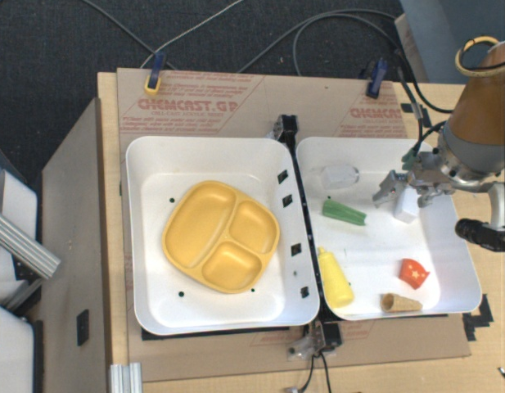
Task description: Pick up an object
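Observation:
The right bin [448,244] holds several small objects. A green stick [344,213] lies near its left side. Behind it sits a clear plastic cup [339,175]. A yellow squeeze bottle [335,277] rests against the bin's left wall at the front. At the front right sit a red piece [413,273] and a tan cone-shaped piece [400,303]. My gripper [401,199] hangs over the back right part of this bin, to the right of the green stick and apart from it. I see none of these objects in its grasp.
The left bin [146,219] holds a yellow divided plate [221,236]. A black divider with clips [297,219] runs between the bins. Cables [334,23] trail behind the bench. The arm's orange band [481,113] stands over the right bin's far right edge.

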You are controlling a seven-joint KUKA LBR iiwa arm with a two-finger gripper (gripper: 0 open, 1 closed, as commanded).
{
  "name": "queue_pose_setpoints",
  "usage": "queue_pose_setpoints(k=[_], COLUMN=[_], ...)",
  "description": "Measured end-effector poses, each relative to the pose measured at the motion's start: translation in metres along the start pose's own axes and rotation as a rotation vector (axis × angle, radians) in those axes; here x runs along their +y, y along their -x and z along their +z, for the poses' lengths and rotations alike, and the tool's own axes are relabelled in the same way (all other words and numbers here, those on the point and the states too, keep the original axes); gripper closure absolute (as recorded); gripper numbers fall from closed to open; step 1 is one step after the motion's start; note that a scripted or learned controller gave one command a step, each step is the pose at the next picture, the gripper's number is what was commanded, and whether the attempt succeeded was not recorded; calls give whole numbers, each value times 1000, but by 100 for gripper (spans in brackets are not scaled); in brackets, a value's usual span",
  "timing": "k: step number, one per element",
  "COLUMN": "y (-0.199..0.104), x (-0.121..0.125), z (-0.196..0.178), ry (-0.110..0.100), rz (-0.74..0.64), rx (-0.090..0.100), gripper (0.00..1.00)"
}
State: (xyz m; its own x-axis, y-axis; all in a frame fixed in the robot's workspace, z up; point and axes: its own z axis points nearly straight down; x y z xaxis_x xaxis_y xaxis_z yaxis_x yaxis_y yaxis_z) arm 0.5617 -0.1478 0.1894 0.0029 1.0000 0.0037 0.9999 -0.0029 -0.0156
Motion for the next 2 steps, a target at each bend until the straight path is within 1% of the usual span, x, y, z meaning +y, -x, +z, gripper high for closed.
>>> queue_pose_setpoints(k=[1, 2], y=[0, -6], x=[3, 8], z=[-8, 53], ry=[14, 9], rz=[-3, -4], rx=[-2, -1], gripper=[0, 0])
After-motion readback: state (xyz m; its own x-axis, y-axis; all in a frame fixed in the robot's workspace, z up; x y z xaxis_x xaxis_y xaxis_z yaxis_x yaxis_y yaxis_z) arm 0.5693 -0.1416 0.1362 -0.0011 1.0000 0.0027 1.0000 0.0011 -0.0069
